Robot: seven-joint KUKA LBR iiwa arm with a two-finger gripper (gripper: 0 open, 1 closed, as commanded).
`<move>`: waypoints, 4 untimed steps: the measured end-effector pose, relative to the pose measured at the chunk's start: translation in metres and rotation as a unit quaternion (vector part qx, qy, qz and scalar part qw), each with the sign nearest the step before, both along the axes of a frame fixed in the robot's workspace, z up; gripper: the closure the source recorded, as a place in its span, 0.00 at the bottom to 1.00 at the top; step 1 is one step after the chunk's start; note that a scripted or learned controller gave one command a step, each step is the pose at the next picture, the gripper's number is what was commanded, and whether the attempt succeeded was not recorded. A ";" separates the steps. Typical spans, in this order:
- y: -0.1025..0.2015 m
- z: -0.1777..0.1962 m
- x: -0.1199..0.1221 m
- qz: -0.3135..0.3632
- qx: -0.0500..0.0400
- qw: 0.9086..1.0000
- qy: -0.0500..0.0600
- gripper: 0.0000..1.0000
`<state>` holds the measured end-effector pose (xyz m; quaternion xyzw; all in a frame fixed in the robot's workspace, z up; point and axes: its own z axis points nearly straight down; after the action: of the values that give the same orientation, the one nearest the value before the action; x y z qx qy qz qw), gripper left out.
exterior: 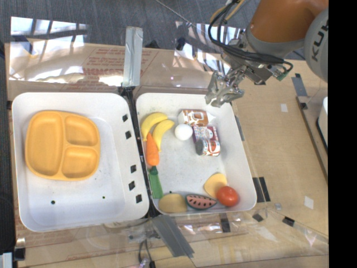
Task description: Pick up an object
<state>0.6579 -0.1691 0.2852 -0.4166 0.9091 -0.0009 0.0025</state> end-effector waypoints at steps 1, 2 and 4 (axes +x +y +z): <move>0.030 0.009 0.000 0.005 0.000 1.000 0.001 1.00; -0.002 0.000 -0.012 0.227 0.000 0.974 0.002 1.00; -0.009 0.009 -0.001 0.362 -0.002 0.932 0.000 1.00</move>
<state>0.6574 -0.1784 0.2946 -0.7174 0.6967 -0.0015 0.0017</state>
